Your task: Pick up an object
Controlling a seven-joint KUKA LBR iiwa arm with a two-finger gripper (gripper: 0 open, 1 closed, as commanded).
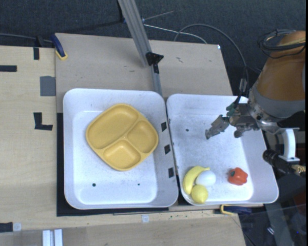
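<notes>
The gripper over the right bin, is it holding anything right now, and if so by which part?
Nothing is held. The gripper hangs above bare floor of the right bin, with nothing between its fingers.

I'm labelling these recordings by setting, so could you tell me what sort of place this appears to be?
Probably a robotics lab bench for picking trials: a robot arm reaches over two white bins, toy food such as a banana lies in one, and tape marks dot the worktop.
</notes>
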